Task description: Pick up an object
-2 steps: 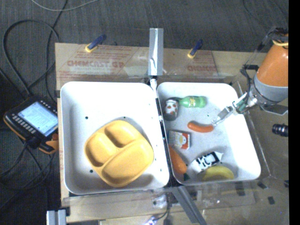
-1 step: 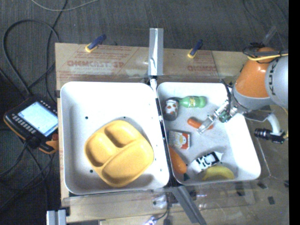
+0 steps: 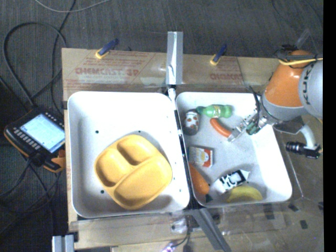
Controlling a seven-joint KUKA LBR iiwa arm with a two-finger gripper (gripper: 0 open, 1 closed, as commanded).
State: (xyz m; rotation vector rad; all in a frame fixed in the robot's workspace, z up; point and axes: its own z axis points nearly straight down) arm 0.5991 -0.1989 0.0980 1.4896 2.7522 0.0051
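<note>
The gripper (image 3: pixel 242 127) was seen low over the right bin (image 3: pixel 273 156), reached in from the right on the grey arm (image 3: pixel 294 91) with its orange band. Whether it was spread or pressed together could not be told, as the tip was small and blurred against the white floor; nothing could be made out as pinched in it. The tip was placed just beside the right end of an orange carrot-like piece (image 3: pixel 220 127), which was laid at a slant on the bin floor; contact between the two could not be judged. Just above that piece a green bottle-shaped object (image 3: pixel 216 111) was laid on its side, and to the left of it a small round brown-and-white ball (image 3: pixel 191 121) was set near the bin's left wall. Lower down, a small red-and-white carton (image 3: pixel 201 156) was seen in the middle of the bin, with a second orange object (image 3: pixel 198 180) against the left wall below it. Near the front edge a black-and-white item (image 3: pixel 231 179) was laid just above a yellow banana (image 3: pixel 244 193). In the left bin (image 3: pixel 84 140) a yellow divided tray (image 3: pixel 133 170) was rested, tilted toward the front right corner. Well to the left of the bench, a handheld control pendant (image 3: pixel 38 137) with a lit screen was laid on the dark floor.
</note>
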